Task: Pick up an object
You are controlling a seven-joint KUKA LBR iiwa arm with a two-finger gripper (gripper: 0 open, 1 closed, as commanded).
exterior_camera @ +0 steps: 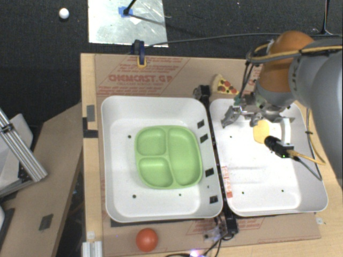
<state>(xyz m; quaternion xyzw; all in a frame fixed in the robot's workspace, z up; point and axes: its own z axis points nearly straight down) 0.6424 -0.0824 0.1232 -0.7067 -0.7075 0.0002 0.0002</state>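
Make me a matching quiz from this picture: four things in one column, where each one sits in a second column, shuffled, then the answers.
Things:
1. green divided plate
2. pizza slice toy
3. orange ball
4. yellow object

Places:
A. on the bench in front of the left bin
B. in the right bin, under the gripper
C. in the left bin
D. on the bench behind the right bin

Pairs: 1-C, 2-D, 3-A, 4-B

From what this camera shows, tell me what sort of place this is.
Probably a robotics lab bench for grasping trials: a KUKA arm reaches over two white bins, with a green divided tray, toy pizza slice and black backdrop.
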